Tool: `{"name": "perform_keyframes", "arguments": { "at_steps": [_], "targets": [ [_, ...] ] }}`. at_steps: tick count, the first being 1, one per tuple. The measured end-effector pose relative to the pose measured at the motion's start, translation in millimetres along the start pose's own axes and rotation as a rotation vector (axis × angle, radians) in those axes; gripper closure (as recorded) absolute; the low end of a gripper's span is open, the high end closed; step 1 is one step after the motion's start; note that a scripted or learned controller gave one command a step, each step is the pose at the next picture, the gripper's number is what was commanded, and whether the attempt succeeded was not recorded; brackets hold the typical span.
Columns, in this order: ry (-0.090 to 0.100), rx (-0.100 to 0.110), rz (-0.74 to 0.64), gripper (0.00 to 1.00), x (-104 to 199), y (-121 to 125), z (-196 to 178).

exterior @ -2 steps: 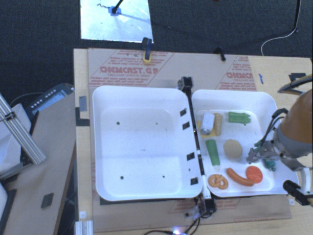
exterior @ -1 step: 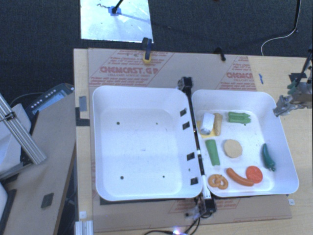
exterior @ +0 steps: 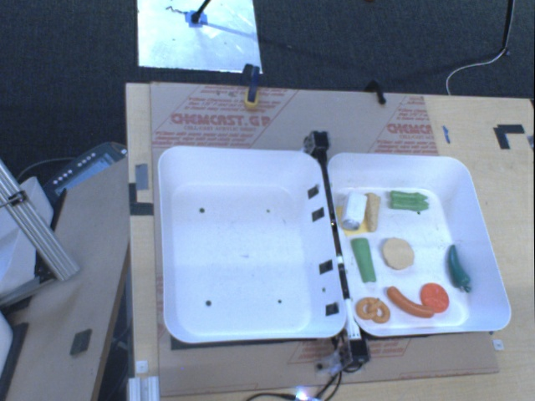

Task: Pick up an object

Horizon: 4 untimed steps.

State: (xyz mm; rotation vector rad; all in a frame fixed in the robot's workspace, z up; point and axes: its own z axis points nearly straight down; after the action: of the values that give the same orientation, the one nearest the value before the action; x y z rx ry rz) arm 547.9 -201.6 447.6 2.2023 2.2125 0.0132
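The shallow white plastic left bin (exterior: 242, 249) has a bare floor, so the candidates all lie in the shallow white plastic right bin (exterior: 481, 224). Going rightward there: a pale cylinder (exterior: 355, 210) touching a tan stick, a green stick (exterior: 363, 259) with its long axis running front to back, a small pretzel-shaped piece (exterior: 373, 310), a round beige disc (exterior: 399, 253), an orange sausage (exterior: 409, 302) lying slantwise, a ribbed green piece (exterior: 408, 200), a red round slice (exterior: 434, 296) and a dark green pepper (exterior: 459, 268), probably, beside the right wall. The arm is out of frame, so I cannot tell how its jaws stand. The disc sits apart from its neighbours, with open room on every side.
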Motion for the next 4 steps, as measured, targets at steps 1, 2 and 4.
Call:
{"name": "perform_keyframes", "arguments": {
  "at_steps": [1,2,4],
  "targets": [
    [0.007,0.018,0.004,1.0,-5,-23,15],
    [0.007,0.019,0.003,1.0,-4,-24,49],
    [0.003,-0.002,-0.004,1.0,35,-39,-87]
  ]
}}
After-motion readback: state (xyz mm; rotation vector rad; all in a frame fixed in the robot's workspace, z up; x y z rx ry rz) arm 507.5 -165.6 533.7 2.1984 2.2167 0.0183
